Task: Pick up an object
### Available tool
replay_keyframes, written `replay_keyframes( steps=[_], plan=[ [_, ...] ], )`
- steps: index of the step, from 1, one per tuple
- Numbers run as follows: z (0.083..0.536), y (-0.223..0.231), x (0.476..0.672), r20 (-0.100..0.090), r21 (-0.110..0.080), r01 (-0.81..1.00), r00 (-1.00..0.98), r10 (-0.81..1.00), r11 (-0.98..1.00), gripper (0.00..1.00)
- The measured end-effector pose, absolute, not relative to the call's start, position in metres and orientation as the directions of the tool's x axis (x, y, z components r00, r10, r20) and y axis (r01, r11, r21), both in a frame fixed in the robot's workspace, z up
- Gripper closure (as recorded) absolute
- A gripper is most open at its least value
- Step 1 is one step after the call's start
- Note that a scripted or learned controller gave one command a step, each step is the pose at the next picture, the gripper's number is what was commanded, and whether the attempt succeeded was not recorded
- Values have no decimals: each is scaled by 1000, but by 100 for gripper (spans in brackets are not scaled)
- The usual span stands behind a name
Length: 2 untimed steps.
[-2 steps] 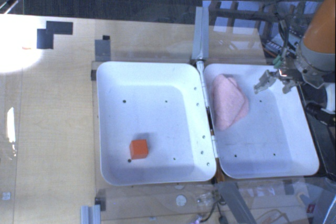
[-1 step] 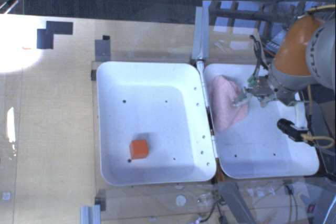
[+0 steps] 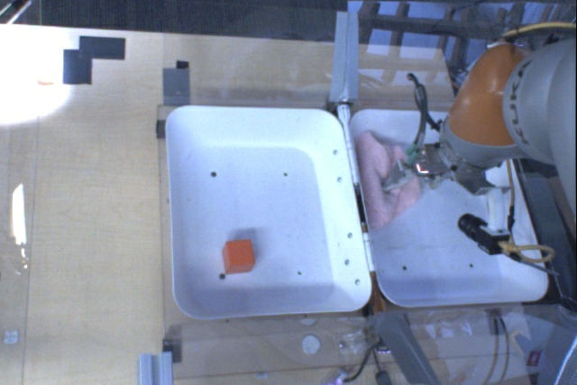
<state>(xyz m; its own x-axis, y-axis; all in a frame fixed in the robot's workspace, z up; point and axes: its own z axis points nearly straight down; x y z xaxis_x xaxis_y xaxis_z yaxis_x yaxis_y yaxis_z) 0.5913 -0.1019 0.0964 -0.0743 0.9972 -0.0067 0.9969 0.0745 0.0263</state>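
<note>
Cube (image 3: 239, 256) is sitting far off in the left bin (image 3: 185, 158), so I am poising my end effector (image 3: 407, 174) on the nearer cloth (image 3: 379, 205), whether clamped I cannot tell.

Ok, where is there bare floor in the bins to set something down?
Left bin: bare except the orange block near its lower-left corner; widest above and right of it. Right bin: a free strip along the lower edge, below the pink soft item. That item and the gripper crowd its upper half.
</note>
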Motion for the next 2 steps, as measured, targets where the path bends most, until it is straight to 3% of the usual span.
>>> replay_keyframes(
  steps=[1,2],
  plan=[
    [97,-91,593,-9,27,996,-90,996,90,0],
    [97,-92,600,-14,27,968,-250,968,250,0]
  ],
)
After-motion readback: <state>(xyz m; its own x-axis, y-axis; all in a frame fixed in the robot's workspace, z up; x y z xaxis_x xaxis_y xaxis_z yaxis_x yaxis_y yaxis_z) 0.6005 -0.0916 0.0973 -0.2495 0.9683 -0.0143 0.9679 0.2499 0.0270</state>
